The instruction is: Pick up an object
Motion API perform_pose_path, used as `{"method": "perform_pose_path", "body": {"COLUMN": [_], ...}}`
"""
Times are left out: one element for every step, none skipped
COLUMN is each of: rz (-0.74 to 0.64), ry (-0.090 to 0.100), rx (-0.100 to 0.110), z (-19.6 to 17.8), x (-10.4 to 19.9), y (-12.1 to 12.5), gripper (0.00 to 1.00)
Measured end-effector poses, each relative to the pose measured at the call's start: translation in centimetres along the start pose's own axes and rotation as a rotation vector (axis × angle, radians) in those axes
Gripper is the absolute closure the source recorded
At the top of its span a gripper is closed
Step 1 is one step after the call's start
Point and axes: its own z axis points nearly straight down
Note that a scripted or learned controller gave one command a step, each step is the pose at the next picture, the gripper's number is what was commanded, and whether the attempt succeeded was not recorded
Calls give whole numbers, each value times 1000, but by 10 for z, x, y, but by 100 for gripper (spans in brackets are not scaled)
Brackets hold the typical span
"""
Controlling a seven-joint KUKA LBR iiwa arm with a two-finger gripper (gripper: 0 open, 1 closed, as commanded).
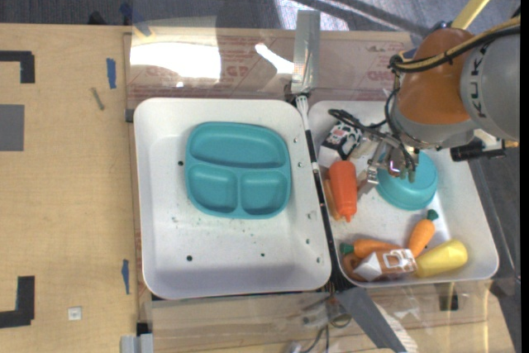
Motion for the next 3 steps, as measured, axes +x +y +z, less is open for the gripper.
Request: {"method": "perform_pose_path", "body": {"rz": [-25, 200, 272], "ry": [2, 38, 4], "rx": [0, 10, 0], "z": [-1, 1, 0], "x": [49, -20, 25], "y": [-27, -2, -32], "gripper": [0, 0, 0]}}
